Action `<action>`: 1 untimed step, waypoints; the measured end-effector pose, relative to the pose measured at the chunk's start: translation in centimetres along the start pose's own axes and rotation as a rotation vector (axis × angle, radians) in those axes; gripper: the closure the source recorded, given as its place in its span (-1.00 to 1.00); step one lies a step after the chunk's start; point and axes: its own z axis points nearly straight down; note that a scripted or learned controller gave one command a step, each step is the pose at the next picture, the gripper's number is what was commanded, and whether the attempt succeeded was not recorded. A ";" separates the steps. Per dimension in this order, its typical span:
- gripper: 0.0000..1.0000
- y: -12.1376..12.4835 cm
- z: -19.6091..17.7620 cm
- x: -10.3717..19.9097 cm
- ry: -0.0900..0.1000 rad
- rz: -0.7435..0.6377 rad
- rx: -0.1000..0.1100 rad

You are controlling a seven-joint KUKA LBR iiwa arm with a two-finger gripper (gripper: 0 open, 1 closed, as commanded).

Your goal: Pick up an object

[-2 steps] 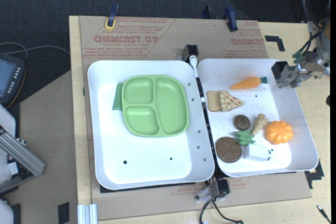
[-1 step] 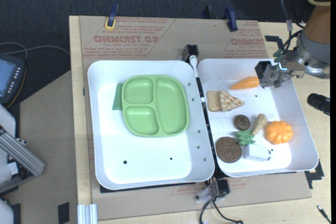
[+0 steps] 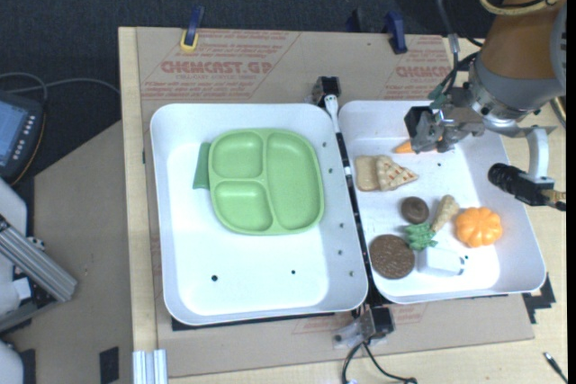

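The gripper (image 3: pixel 430 136) is poised over the right bin's (image 3: pixel 515 279) far edge, above an orange piece (image 3: pixel 404 147). The piece is judged light, stiff and small, best pinched across its narrow sides.

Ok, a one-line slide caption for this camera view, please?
KUKA arm's gripper hovers over the right bin of toy food beside an orange piece; green divided plate sits in the left bin.
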 end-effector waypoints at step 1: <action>1.00 -1.2 -1.2 3.4 0.000 0.002 0.000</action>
